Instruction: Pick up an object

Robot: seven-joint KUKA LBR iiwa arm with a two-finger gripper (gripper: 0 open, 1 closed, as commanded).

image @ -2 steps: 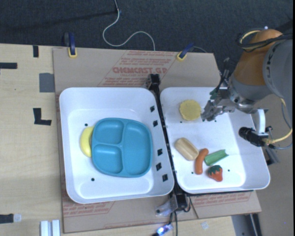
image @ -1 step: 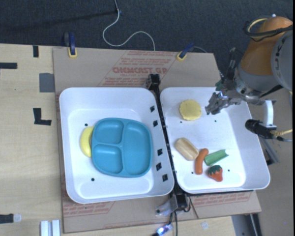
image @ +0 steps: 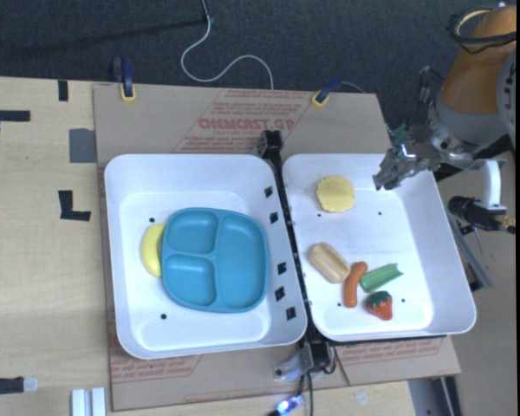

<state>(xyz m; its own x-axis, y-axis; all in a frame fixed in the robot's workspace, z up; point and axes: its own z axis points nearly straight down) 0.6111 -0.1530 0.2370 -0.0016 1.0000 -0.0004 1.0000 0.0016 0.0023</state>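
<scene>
yellow disc lying in right bin | gripper hovering just right of disc | grip state: can't tell

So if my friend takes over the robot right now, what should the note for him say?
Gripper: over the right bin's upper right part, near the rim, nothing seen between its fingers.
Right bin holds: yellow round piece, hot dog bun, sausage, green piece, strawberry.
Left bin holds: blue divided plate with a yellow piece partly under its left edge.
Done: nothing picked up yet.
Left: pick one object; the yellow round piece is nearest the gripper.
</scene>
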